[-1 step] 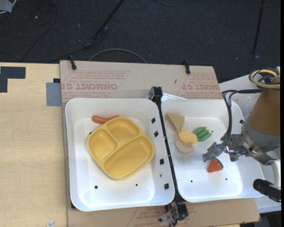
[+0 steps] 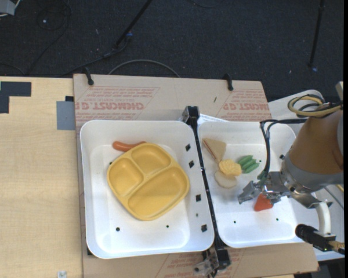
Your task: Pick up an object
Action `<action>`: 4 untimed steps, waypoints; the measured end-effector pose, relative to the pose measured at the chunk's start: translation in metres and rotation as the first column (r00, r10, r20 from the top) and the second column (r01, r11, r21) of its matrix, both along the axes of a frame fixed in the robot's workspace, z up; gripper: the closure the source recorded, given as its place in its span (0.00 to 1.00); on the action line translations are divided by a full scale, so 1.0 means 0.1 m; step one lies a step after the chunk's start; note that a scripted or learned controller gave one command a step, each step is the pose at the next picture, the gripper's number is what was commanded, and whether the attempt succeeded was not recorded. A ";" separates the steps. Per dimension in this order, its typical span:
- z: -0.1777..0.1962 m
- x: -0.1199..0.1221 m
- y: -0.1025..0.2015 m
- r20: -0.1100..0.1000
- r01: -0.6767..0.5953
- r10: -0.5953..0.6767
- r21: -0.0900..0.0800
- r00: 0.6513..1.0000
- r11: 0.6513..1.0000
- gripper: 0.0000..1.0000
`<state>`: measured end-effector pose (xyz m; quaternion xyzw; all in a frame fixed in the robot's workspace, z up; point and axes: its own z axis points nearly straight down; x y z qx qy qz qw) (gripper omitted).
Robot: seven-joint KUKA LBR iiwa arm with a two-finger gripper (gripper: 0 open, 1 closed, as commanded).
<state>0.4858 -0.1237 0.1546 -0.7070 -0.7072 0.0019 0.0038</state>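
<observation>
1. Here, the grey arm is reaching in from the right and hanging low over the right white bin (image 2: 278, 236), its gripper (image 2: 256, 193) sitting near the bin's middle.
2. The gripper's state is not clear enough to call from this slanted view.
3. A small red object (image 2: 263, 202), perhaps toy food, is lying just beside and partly under the gripper; whether it is being touched is uncertain.
4. Nearby are lying a yellow corn-like piece (image 2: 229, 168), a green pod (image 2: 249, 164) and a tan wedge (image 2: 216, 149).
5. To grasp well, the gripper is probably needing to centre over the red object and keep away from these neighbours.
6. The left bin (image 2: 98, 230) is holding a yellow divided plate (image 2: 148, 181) and an orange carrot-like stick (image 2: 125, 146).
</observation>
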 end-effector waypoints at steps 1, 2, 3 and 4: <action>-0.64 0.01 -0.02 0.000 0.000 0.000 0.000 1.000 1.000 0.00; -0.67 0.01 -0.01 0.004 0.002 -0.002 -0.001 1.000 1.000 0.00; -0.56 0.01 -0.02 0.005 0.006 -0.006 -0.001 1.000 1.000 1.00; -0.04 0.01 0.08 0.009 -0.002 0.002 -0.002 1.000 1.000 1.00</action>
